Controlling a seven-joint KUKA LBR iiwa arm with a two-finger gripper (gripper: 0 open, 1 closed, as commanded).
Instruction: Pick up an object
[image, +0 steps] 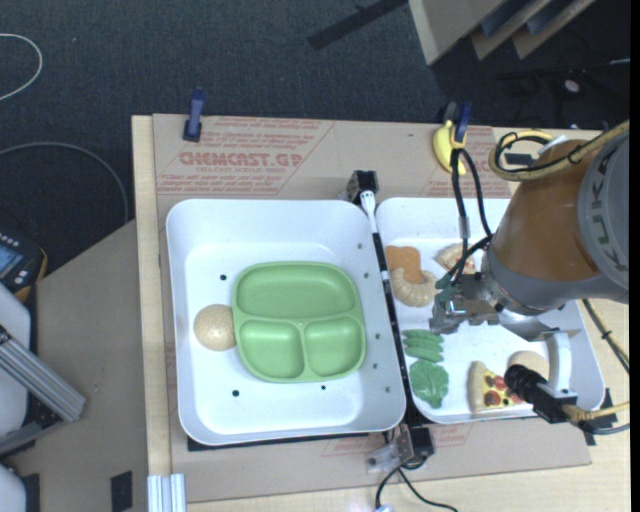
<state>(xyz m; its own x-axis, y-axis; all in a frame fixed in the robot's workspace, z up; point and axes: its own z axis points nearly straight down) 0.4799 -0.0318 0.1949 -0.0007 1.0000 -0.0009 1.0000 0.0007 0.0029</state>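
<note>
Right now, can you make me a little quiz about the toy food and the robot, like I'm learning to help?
1. True or false: the green tray sits in the right bin.
2. What touches the tray's left edge?
A. the pizza slice
B. the beige ball
C. the croissant
3. Fill in: the gripper is over the ____ bin.

Key:
1. False; it sits in the left bin.
2. B.
3. Right; the gripper is near the croissant and the green leafy pieces.
</note>
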